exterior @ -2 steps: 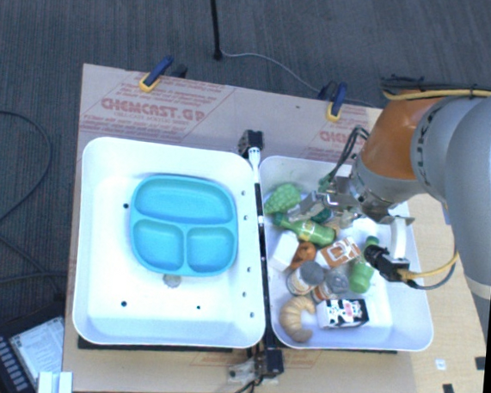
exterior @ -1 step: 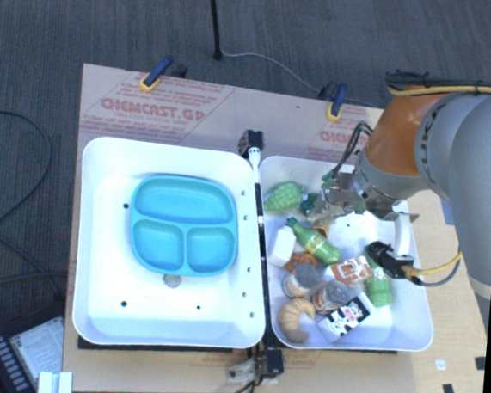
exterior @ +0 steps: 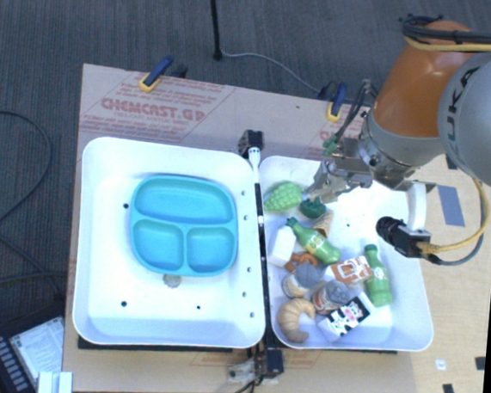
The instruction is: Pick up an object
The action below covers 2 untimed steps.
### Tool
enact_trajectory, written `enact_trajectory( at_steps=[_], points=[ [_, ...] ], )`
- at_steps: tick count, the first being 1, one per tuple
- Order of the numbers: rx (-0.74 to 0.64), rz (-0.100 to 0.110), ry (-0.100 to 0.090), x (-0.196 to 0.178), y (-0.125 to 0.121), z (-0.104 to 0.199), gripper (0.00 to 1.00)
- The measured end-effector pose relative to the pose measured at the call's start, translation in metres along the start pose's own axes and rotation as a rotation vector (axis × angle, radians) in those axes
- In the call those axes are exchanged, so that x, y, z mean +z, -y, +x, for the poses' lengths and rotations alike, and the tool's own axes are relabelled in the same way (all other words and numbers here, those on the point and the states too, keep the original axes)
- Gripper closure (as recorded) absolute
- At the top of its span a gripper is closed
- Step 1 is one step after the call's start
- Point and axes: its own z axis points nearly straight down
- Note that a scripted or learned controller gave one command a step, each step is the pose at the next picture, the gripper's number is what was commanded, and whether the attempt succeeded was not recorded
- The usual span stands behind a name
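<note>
Crowding worries us: the gripper (exterior: 326, 188), whose state we cannot tell, hangs over the green grapes (exterior: 284, 195) and could nudge the neighbouring green bottle (exterior: 314, 242).

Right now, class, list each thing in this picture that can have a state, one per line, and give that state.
Blue tray: flat in the left bin, compartments bare.
Green bottle: lying on its side in the right bin.
Second green bottle: lying down near the right wall.
Croissant: resting at the front of the heap.
Gripper: low over the green grapes.
</note>
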Motion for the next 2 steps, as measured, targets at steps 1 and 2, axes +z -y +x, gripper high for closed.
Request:
enact_trajectory(
  at_steps=[1, 2],
  points=[
    [0.003, 0.004, 0.002, 0.0654, -0.0542, -0.0652, 1.00],
    [0.002, 0.003, 0.002, 0.0644, -0.0547, -0.0648, 0.00]
  ],
)
